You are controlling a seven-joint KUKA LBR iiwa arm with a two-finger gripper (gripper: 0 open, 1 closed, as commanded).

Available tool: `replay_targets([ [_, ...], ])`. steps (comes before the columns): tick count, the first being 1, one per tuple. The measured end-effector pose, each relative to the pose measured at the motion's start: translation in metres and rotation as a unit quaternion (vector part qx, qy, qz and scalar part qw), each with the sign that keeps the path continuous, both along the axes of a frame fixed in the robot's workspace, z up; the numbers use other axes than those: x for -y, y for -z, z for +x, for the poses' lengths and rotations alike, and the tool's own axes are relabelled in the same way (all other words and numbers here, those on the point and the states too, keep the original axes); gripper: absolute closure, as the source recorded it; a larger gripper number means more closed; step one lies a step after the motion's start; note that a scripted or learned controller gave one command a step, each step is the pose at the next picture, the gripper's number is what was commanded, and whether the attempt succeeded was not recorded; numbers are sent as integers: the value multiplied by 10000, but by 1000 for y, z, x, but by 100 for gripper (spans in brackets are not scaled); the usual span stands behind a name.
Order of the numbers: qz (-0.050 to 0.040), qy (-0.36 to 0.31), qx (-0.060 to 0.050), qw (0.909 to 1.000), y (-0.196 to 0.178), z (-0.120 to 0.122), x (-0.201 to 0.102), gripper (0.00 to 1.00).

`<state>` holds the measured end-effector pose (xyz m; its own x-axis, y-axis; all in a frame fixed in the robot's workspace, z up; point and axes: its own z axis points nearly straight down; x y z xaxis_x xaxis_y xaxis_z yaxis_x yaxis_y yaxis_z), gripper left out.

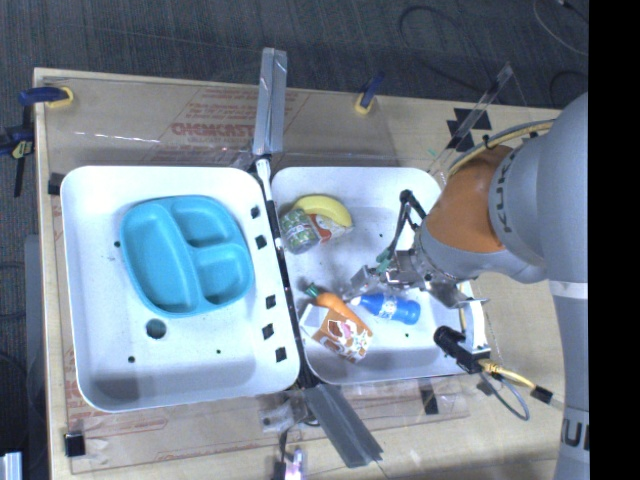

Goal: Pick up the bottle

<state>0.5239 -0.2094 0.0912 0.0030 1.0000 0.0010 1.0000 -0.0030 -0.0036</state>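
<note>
So the biggest thing here is the light wooden bench, with two shallow white plastic bins sitting side by side on it. The big grey arm with the orange band comes in from the right and hangs over the right bin. The left bin mostly has a bright blue divided plastic tray lying flat in it, tilted a bit relative to the bin walls, plus a small dark round spot just below the tray, can't really tell what that is.

Right bin is where the clutter is. The small blue plastic bottle with a white end is lying on its side on the bin floor, roughly mid-bin toward the near wall, white end pointing left. The two-finger gripper sits right above and against it, just up from the bottle's body. Honestly the metal bits there blur together, so I can't tell whether the fingers are spread or pinched, and I don't see the bottle between them.

Just left of the bottle there's an orange and white printed carton lying flat, with an orange carrot-shaped thing touching its upper edge. Up near the far left corner of that bin: a yellow banana and a small greenish can or jar on its side, right beside each other.
</note>
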Motion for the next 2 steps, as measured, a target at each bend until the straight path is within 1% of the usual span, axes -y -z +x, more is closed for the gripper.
replay_targets([
  [1, 3, 258, -2, 9997, -38, -26, -36, 0],
  [2, -31, 317, 154, 9994, -12, -38, -37, 0],
])
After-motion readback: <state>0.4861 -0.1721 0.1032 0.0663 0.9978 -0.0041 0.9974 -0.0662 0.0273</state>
